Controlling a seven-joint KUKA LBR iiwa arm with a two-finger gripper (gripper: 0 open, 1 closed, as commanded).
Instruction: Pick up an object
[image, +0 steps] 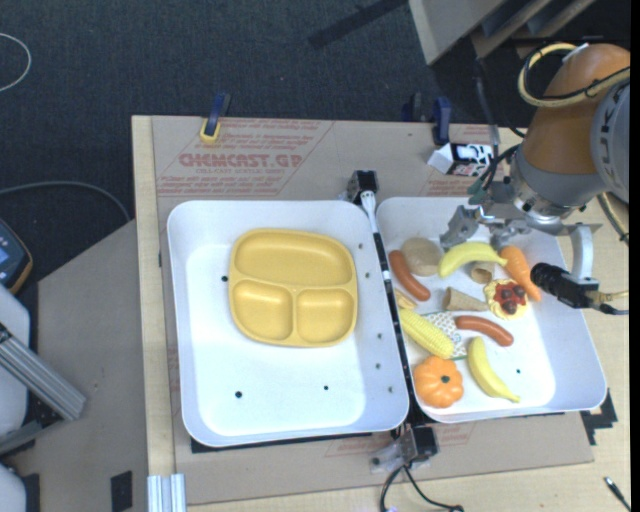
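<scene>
Hovering over the right bin (590, 385), the gripper (478, 226), its finger state impossible to tell, nears a banana (470, 256) just beneath it, needing descent and a firm close.

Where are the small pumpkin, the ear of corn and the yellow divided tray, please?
Small pumpkin (439, 381): camera view, on the middle of its orange body.
Ear of corn (425, 332): camera view, on its kernelled middle.
Yellow divided tray (293, 258): camera view, on the floor of its large compartment.
</scene>
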